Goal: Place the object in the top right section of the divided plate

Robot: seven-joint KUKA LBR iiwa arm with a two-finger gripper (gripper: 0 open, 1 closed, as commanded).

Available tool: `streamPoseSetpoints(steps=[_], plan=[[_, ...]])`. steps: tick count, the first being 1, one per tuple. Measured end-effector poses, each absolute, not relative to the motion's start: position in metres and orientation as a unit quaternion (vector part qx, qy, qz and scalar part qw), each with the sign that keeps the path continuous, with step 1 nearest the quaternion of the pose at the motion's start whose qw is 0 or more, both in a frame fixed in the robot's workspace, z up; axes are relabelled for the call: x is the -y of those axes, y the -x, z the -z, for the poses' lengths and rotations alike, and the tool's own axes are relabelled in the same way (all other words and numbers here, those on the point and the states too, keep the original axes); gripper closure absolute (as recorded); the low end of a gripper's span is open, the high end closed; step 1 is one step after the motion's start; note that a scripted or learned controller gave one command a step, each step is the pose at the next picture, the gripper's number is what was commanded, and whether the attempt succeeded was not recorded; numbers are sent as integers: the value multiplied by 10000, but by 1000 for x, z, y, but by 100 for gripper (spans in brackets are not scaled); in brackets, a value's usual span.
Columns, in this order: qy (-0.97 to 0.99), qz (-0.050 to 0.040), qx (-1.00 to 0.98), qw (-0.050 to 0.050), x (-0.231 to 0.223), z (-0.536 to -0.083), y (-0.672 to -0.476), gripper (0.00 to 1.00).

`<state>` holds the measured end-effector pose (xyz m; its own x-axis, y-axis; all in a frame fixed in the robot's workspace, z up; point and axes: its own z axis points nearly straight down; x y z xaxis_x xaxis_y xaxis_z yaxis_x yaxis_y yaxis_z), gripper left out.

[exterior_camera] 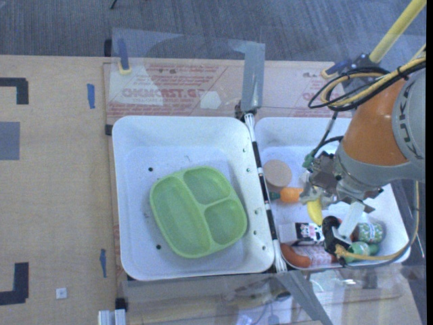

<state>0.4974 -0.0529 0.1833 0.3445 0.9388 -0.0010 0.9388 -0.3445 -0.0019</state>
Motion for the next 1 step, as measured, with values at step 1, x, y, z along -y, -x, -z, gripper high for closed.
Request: streamPoseSetpoints(steps=[1], plan=[[7484,-16,6632,19,-23,-183,-488,100]])
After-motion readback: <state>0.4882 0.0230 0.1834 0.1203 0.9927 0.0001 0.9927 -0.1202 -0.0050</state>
